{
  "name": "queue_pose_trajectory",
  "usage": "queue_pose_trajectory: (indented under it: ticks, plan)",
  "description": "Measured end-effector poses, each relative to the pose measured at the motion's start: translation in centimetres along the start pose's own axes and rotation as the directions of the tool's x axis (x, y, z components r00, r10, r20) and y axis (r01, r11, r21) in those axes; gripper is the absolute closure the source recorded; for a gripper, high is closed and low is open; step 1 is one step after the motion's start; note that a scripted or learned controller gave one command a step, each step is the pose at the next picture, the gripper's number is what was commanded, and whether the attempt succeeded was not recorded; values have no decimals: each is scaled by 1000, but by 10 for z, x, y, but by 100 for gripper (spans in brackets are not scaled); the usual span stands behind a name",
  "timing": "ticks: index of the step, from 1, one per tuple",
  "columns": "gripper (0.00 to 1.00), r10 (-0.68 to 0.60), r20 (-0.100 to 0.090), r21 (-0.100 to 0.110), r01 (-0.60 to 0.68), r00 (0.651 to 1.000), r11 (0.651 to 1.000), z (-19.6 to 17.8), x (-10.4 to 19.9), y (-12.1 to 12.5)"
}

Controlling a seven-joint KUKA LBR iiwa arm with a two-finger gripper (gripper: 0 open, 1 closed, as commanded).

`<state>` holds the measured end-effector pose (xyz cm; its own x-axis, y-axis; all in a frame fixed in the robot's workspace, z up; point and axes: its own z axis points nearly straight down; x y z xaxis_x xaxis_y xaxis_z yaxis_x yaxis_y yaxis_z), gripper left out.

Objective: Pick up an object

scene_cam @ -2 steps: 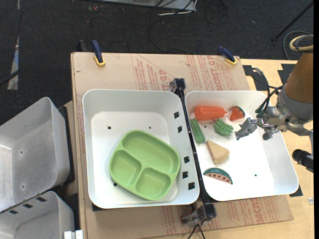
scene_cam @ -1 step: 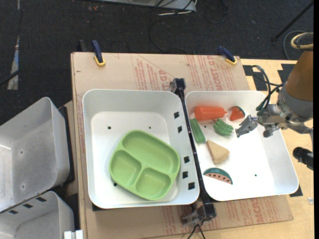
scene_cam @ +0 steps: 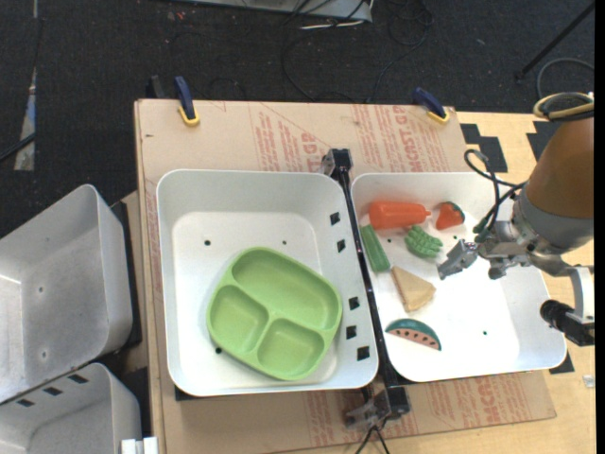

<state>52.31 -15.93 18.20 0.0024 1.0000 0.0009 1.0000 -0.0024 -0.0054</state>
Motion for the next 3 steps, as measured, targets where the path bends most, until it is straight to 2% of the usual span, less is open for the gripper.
queue_pose_trajectory:
  ticks: [1,2,3]
  plan:
    - [0,-1,-1,1,1,1000,1000,62,3,5]
    - [0,-1,-3,-10,1,1000,1000,85,4,8]
    - [100,-2,-3,-17,2,1000,1000,73,5,10]
